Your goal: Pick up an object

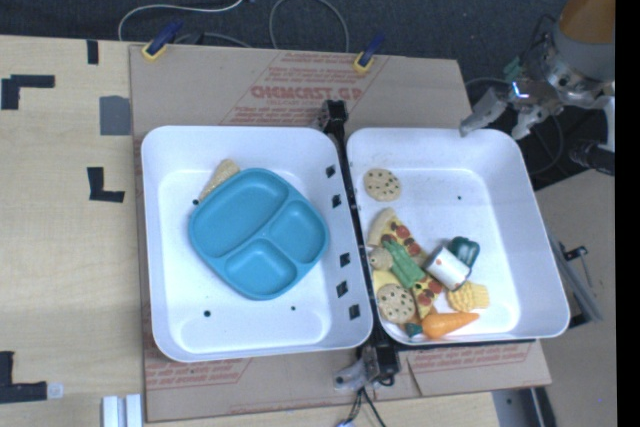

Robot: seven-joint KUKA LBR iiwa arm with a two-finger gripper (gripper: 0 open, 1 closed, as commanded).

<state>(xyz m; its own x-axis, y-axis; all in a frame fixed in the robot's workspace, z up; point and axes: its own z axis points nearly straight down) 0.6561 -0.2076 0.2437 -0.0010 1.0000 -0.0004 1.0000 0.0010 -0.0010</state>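
My gripper [505,118] hangs open at the upper right, above the far right corner of the right bin [520,215], with nothing between its fingers. Toy food lies well below it in that bin: a round cookie [381,184], a pizza slice [392,233], a green piece [404,264], a white and dark green can [452,262], a piece of corn [469,296], an orange carrot [449,323] and a second cookie [396,303].
The left bin [165,215] holds a blue divided plate [259,232] with a tan item [219,177] peeking from under its far edge. A black divider [345,215] joins the bins. Cables run across the dark floor behind the bench.
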